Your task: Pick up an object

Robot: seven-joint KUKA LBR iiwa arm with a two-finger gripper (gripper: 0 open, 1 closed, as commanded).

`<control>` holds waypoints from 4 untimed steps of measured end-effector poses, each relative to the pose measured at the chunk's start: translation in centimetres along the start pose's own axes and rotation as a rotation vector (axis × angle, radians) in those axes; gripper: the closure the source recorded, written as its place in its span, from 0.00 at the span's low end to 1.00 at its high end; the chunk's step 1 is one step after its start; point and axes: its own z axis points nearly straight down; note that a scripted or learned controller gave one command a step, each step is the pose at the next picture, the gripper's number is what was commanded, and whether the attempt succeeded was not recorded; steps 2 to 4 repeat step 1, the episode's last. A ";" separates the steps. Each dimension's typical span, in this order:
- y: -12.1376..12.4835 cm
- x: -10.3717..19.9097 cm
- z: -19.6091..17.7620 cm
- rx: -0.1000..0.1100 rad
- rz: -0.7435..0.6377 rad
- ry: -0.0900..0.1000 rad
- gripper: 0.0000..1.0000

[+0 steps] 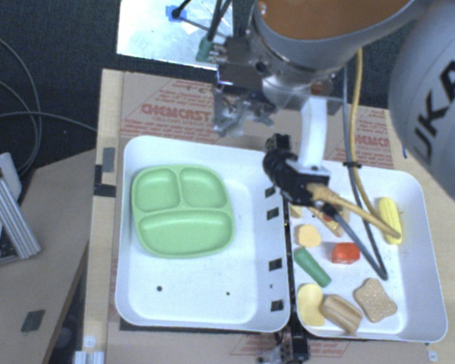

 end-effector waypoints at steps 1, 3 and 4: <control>3.0 -1.4 23.6 0.032 0.007 -0.015 1.00; 3.0 -1.4 23.6 0.032 0.007 -0.015 1.00; 3.0 -1.4 23.6 0.032 0.007 -0.015 1.00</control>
